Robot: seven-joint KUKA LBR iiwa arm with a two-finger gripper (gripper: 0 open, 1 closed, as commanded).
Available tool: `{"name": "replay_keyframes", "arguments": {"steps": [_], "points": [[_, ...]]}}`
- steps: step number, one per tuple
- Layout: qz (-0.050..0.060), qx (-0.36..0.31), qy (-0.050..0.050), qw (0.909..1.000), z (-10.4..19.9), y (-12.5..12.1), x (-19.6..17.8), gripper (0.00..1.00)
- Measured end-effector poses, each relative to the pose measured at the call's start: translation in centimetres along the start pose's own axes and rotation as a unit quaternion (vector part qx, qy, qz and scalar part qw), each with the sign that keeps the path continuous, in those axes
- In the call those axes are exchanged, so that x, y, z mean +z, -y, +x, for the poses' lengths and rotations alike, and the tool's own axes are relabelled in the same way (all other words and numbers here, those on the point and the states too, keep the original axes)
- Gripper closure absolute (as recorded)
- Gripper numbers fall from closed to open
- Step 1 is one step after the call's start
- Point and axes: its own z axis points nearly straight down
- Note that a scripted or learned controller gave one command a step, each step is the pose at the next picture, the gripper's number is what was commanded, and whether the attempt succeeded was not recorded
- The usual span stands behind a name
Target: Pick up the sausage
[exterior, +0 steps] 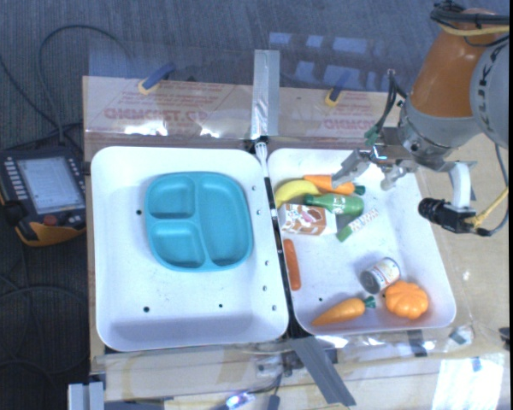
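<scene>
The sausage (291, 264) is a thin reddish-orange stick lying lengthwise against the left wall of the right bin (427, 254). My gripper (372, 172) hangs over the bin's back part, well up and to the right of the sausage, near an orange carrot (325, 181) and a green bottle (335, 202). Its two fingers (350, 170) stand apart, open, with nothing between them.
A banana (291, 192) and a red-and-white packet (304, 220) lie just behind the sausage. A green-white tube (357, 220), a can (380, 274), a small pumpkin (407, 300) and a second carrot (342, 310) fill the bin's front right. The left bin (120, 297) holds a blue divided plate (197, 220).
</scene>
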Motion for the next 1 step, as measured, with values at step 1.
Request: {"name": "replay_keyframes", "arguments": {"steps": [1], "points": [[0.0, 0.087, 0.001, 0.9962, 10.13, 3.89, -6.58, 0.0]]}}
